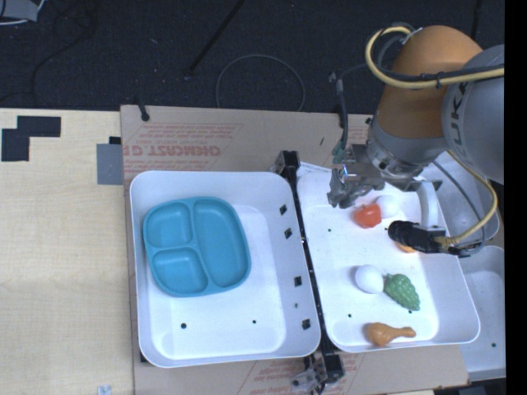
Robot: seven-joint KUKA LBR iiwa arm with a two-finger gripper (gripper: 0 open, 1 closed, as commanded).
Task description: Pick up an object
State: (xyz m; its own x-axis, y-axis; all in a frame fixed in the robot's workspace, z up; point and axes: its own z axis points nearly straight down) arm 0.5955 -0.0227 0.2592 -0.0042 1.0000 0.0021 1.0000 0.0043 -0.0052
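My gripper (pixel 341 194) hangs over the far left part of the right bin (pixel 338 303), just left of a red tomato-like piece (pixel 368 215). Nothing shows between its fingers. Farther toward the front lie a white egg (pixel 369 280), a green bumpy vegetable (pixel 403 290) touching it on the right, and an orange-brown drumstick (pixel 389 332) near the front rim. A small orange piece (pixel 407 246) peeks out beside the black part on the wrist.
The left bin (pixel 206 336) holds a blue three-compartment plate (pixel 196 245). A black divider (pixel 298 245) runs between the two bins. The arm's grey and orange body covers the right bin's far right corner.
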